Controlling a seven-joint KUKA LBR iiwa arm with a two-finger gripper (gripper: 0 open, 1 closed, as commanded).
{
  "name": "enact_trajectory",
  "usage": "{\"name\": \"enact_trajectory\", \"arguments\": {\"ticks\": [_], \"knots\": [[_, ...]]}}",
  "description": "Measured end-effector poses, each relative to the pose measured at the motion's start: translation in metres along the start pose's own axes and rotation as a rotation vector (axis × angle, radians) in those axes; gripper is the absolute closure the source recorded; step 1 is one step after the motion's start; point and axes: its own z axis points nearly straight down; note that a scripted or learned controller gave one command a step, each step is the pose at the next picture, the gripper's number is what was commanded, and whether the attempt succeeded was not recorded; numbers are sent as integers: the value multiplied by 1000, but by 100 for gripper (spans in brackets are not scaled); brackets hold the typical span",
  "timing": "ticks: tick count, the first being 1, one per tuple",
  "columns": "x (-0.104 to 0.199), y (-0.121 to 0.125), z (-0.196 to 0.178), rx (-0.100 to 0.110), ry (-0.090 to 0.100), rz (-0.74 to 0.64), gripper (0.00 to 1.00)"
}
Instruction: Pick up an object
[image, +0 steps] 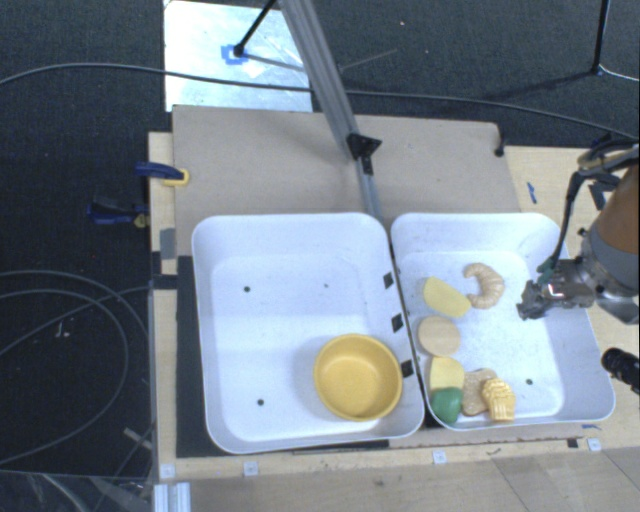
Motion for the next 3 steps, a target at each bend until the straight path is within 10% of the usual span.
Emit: {"name": "enact_trajectory", "arguments": {"ticks": [1, 3], "knots": [[-1, 2, -48, 2, 1, 0, 100], [109, 50, -27, 7, 4, -5, 100]]}}
